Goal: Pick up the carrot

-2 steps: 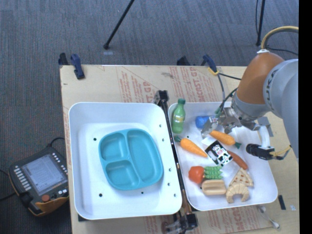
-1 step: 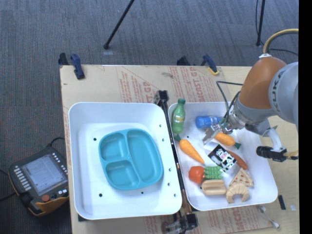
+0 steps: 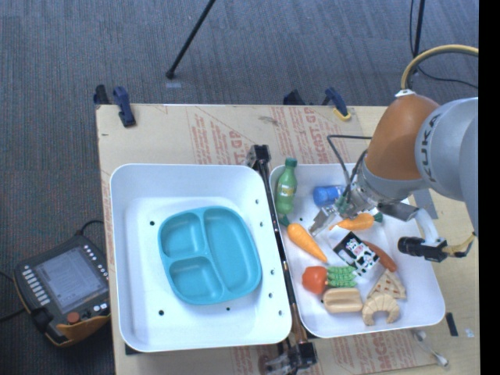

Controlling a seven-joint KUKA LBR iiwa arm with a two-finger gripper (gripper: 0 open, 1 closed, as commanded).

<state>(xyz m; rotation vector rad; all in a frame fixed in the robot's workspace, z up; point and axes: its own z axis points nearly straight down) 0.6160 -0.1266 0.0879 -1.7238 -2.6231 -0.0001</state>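
Clamped cardboard bench [image 3: 195, 131] over grey carpet [image 3: 78, 37].

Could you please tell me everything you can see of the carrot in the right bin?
The carrot is a smooth, plain orange cone that looks like plastic, with no green top visible. It lies flat on the floor of the right bin, in the bin's left half, slanting from its thick end at upper left to its tip at lower right. The green bottle lies just above it, the tomato just below its tip. The end effector hovers to its right, apparently not touching it.
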